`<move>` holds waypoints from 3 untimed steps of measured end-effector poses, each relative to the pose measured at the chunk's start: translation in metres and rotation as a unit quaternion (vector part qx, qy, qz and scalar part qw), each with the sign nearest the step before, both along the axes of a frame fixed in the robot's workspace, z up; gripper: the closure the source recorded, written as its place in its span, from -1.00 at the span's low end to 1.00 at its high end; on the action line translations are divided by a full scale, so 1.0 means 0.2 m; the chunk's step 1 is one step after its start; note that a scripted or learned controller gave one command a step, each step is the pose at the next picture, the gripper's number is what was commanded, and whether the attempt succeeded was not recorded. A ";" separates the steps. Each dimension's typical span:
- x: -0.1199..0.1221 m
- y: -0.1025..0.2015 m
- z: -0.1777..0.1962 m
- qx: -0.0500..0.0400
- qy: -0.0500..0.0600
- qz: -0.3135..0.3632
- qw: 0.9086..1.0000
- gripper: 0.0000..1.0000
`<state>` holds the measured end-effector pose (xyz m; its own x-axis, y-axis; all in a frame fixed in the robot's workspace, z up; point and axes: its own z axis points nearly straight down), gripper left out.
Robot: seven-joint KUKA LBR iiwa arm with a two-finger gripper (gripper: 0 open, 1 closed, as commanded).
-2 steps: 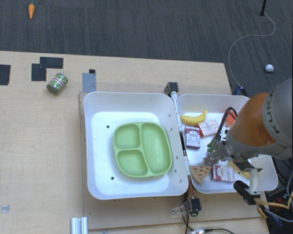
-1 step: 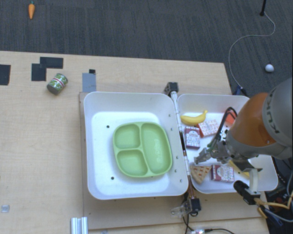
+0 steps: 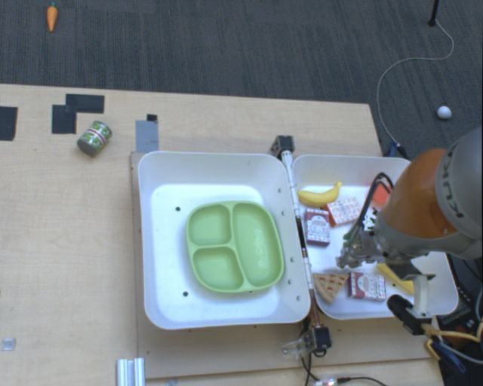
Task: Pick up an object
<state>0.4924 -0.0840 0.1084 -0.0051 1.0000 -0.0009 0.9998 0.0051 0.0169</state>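
The arm reached in from the right and hung over the right bin, its grey body and orange band covering much of that bin's middle. The pincer sat low over the bin's left part, just above a wedge of pizza and beside a small red-and-white packet. From this slanted overhead view I could not tell how far the pincer was spread, nor whether it had hold of anything.

The things to pick from lay in the right bin. A banana rested near the far edge, with a pale patterned packet just beside it and a dark red packet nearer the dividing wall. A yellow piece showed under the arm, partly hidden.

The left bin carried a light green divided plate with three compartments, lying flat at its middle.

On the wooden tabletop, well apart from the bins to the left, a small green can lay on its side near some dark squares. On the dark carpet beyond, a small carrot lay at the far left and a white ball at the right.
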 end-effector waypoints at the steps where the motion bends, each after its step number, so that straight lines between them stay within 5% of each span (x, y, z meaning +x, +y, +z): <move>1: 0.00 0.00 0.00 0.000 0.000 -0.001 1.000 -1.00; 2: 0.01 0.00 0.05 0.000 -0.002 0.001 1.000 1.00; 3: 0.01 0.00 0.05 0.000 -0.002 0.001 1.000 -1.00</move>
